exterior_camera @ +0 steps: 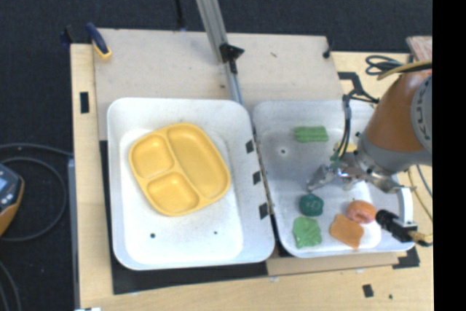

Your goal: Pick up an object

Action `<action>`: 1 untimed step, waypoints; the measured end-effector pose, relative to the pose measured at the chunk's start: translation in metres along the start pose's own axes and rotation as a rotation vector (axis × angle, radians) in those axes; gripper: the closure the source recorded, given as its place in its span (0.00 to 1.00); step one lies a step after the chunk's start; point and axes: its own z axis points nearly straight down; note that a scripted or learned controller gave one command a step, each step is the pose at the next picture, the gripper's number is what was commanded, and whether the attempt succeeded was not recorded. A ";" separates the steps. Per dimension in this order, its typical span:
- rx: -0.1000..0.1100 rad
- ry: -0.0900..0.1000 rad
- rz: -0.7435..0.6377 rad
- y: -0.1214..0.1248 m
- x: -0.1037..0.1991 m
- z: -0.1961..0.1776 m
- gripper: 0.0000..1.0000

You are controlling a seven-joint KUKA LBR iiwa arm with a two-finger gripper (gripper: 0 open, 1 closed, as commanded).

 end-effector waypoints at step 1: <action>-0.005 0.002 0.003 0.002 0.000 -0.013 1.00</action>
